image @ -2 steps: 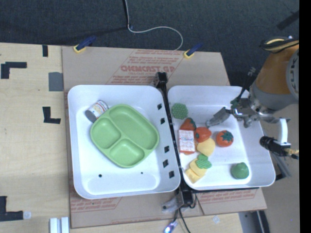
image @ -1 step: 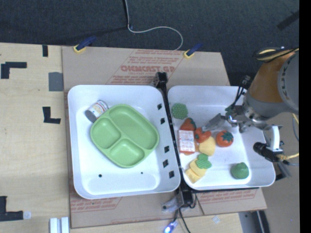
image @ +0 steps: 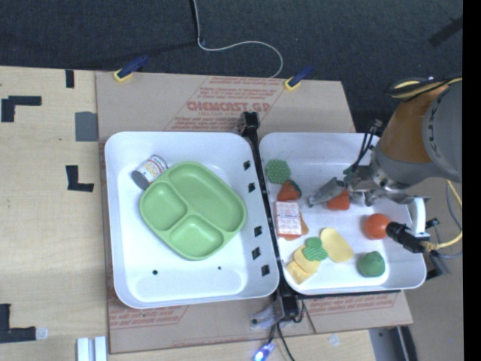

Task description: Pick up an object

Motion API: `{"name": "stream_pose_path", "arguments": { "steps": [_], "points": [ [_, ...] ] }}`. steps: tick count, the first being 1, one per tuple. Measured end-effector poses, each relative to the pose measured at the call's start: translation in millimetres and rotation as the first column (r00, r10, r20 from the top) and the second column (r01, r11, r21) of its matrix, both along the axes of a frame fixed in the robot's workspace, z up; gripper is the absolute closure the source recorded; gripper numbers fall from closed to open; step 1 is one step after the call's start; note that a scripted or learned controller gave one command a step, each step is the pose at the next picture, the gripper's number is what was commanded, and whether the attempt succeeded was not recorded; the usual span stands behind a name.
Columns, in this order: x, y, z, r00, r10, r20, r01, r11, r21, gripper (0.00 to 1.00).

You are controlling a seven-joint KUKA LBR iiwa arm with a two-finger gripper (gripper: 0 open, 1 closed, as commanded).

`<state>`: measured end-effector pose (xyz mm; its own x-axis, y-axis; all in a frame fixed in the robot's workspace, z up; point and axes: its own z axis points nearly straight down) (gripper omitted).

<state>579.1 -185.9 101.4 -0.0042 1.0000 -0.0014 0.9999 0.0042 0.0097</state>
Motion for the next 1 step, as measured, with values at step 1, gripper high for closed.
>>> {"name": "stream_pose_path", "arguments": {
  "steps": [1],
  "points": [
    [-3.6, 0.1, 4.4, 1.000, -0.002, -0.011, 0.002, 1.000, 0.002, 1.00]
  ]
}}
